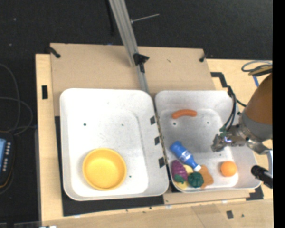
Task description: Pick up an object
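My gripper [222, 142] hangs over the right part of the right bin [195, 99], below the grey arm with its orange band. An orange ball [228, 169] lies just below and right of it, apart from it. A blue bottle [185, 156] lies at the bin's middle, left of the gripper. A purple toy [178, 171], a green toy [195, 179] and an orange-brown piece [207, 175] cluster at the bin's front edge. An orange sausage-shaped toy [184, 113] lies toward the bin's back. Nothing shows between the fingers.
The left bin [104, 108] holds a yellow bowl [104, 168] at its front. A grey metal pole [126, 30] slants from the top down to the gap between the bins. Cables hang beside the arm at the right.
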Action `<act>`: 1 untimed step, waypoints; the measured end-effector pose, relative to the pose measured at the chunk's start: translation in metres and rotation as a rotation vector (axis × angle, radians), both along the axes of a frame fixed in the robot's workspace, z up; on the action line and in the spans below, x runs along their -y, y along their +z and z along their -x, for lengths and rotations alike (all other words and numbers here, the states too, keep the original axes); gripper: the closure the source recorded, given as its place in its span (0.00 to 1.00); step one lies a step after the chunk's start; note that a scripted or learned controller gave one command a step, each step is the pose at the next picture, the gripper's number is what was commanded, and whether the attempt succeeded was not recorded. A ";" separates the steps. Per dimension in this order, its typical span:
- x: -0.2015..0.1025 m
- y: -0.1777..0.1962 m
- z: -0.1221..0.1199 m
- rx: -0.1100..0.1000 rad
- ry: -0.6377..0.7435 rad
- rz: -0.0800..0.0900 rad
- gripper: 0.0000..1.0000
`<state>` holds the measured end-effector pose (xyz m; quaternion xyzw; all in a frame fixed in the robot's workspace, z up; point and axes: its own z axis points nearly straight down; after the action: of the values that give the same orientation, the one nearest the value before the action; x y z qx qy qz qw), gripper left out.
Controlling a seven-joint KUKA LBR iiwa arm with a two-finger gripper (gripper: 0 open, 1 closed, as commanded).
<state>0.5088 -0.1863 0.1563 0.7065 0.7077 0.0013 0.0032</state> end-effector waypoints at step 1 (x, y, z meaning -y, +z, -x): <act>0.002 0.045 0.004 0.001 0.001 0.000 1.00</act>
<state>0.5048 -0.1880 0.2017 0.7061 0.7082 0.0015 0.0035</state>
